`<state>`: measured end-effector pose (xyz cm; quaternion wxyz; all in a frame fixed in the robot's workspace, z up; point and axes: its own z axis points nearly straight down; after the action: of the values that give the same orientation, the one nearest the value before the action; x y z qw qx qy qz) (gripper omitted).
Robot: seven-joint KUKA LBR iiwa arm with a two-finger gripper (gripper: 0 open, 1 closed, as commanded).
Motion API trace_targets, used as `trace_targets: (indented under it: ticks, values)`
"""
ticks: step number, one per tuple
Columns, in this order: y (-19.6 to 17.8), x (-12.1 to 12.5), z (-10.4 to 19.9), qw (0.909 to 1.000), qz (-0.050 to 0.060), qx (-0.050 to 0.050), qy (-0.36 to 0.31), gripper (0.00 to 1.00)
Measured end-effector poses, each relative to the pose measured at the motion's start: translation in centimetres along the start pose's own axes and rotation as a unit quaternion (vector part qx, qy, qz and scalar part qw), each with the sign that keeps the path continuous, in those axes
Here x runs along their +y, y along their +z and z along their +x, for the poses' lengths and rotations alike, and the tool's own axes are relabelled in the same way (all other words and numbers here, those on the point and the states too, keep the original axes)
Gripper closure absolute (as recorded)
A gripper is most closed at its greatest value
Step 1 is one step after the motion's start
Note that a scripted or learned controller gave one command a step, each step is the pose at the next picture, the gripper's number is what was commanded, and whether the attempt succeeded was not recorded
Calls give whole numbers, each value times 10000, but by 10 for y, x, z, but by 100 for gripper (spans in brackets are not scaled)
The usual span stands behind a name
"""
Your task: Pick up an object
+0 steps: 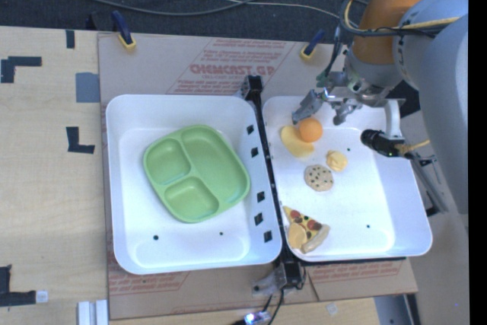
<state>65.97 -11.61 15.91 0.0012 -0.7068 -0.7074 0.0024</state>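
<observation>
At 2 o'clock in the camera view, the gripper [323, 109] hangs over the right bin [380, 228], fingers spread open, holding nothing. An orange ball [309, 131] sits just at its 7 o'clock, touching a yellow piece [292, 142]. Cookie [319, 178] lies mid-bin; pizza slice [305, 230] at 6 o'clock. Green divided plate [196, 173] occupies the left bin [129, 240].

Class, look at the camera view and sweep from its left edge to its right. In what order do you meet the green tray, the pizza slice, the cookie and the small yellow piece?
Green tray → pizza slice → cookie → small yellow piece.
</observation>
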Motion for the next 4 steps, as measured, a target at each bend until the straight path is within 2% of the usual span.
trace_targets:
  ticks: [1,2,3,4]
  values:
    - [50,-10,1,10000,2,2,-2,0]
    - [76,-10,2,10000,-18,-4,-7,0]
    - [64,-11,2,10000,-3,0,-9,100]
    - [2,-8,-1,10000,-39,8,0,100]
